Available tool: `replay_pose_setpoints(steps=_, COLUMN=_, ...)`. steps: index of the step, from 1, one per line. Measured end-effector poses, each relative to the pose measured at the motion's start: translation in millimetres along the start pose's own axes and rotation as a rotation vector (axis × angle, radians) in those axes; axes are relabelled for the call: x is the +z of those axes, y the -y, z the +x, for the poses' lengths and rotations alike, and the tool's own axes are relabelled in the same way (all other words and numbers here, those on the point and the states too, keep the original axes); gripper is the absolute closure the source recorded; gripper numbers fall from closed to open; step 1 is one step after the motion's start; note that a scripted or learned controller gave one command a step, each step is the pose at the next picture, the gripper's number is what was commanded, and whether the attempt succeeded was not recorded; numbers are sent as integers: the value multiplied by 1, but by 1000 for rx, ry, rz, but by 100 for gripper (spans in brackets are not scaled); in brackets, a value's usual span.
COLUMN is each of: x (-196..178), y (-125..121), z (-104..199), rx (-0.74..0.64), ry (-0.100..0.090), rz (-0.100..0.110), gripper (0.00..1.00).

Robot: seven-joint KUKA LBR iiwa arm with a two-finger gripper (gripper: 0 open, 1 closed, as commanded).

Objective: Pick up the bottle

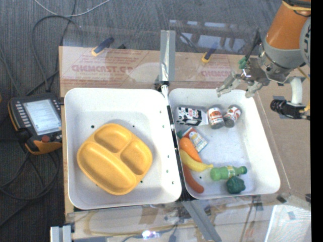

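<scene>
A small green bottle (227, 172) lies on its side near the front of the right bin (262, 150), its dark cap pointing right. My gripper (237, 87) hangs above the bin's back rim, well away from the bottle. Its two fingers (225, 86) are spread apart and hold nothing. The orange band of the arm (285, 29) rises behind it at the upper right.
In the right bin also lie a black-and-white carton (189, 116), two small cans (223, 117), a carrot (189, 147), a banana (194, 163), a sausage (194, 182) and a broccoli piece (235, 185). The left bin (86, 105) holds a yellow divided plate (114, 158).
</scene>
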State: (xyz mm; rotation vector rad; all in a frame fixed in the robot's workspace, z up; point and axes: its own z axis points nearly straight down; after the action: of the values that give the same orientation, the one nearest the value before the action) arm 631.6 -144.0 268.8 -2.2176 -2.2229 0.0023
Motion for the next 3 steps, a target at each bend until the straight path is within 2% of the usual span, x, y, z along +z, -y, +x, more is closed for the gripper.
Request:
replay_pose_setpoints(steps=1, x=105, y=97, z=8, rx=119, ry=-1, rz=3, gripper=0)
replay_pose_setpoints(steps=2, x=43, y=69, z=-16, rx=314, ry=2, rz=0, gripper=0)
replay_pose_setpoints(steps=3, x=141, y=134, z=-38, rx=171, ry=-1, rz=3, gripper=0)
